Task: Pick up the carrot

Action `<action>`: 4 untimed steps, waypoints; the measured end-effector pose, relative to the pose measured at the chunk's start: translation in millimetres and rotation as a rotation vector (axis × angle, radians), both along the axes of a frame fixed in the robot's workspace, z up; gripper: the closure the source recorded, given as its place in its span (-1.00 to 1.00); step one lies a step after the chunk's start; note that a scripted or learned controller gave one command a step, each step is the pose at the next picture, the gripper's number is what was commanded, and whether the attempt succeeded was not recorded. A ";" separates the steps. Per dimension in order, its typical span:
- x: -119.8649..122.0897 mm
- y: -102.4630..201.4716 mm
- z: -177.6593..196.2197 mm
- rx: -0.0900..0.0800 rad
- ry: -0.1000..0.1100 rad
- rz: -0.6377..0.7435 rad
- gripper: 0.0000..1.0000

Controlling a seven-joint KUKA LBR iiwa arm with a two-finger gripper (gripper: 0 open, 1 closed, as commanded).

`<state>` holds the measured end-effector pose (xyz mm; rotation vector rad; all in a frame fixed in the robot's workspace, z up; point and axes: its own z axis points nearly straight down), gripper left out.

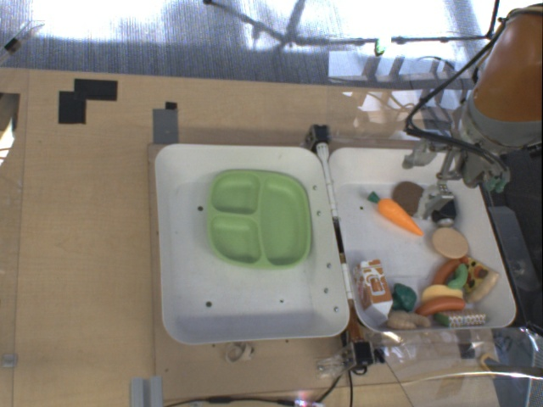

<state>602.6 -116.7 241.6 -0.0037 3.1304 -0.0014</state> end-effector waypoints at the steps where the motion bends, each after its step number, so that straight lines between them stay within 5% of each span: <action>1: 2.4 -25.3 -145.9 0.003 0.015 -0.048 -1.00; 2: -7.3 -55.6 -152.1 0.002 -0.003 -0.171 -1.00; 3: 54.7 -67.1 -154.4 0.002 0.006 -0.269 -1.00; 4: 59.7 -66.1 -138.9 0.000 -0.011 -0.263 1.00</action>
